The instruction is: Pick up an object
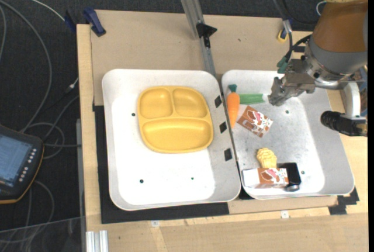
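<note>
Step in hand looks like the approach: gripper (276,96) sits over the top of the right bin (327,145), nothing seen btwn it and the floor; can't tell how it's set, too small and dark. Nearest targets: green block (252,98) just beside it, carrot (233,106) by the left wall, carton (255,121) a bit below. To do it well, I'd go for the carton, clear on all sides; the carrot hugs the wall, so poor access. Also in the right bin: yellow toy (266,156), box (267,176) w/ black piece (292,175) touching it, low edge. Left bin (117,128) holds a yellow tray (174,118), 3 compartments, all bare.
</note>
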Tool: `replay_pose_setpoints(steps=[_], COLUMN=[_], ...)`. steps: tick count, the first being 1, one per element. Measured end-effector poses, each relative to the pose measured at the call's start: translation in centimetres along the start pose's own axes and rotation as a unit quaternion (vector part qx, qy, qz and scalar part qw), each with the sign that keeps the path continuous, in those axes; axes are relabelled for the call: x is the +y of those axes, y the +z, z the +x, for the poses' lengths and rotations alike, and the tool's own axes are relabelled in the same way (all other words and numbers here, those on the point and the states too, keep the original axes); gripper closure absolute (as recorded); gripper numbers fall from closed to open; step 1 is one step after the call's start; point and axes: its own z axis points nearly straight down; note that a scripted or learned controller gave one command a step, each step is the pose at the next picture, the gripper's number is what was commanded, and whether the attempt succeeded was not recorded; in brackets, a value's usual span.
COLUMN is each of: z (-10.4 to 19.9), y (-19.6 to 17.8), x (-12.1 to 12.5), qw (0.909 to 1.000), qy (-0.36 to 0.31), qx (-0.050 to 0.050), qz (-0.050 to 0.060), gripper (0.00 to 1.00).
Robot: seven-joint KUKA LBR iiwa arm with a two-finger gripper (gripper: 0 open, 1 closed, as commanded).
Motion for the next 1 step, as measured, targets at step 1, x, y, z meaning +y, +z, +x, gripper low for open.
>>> replay_pose_setpoints(steps=[1], z=[4.75], y=[-0.19], x=[1.48], qw=[1.0000], qy=[0.000], qx=[-0.001], qz=[-0.003], gripper=[1.00])
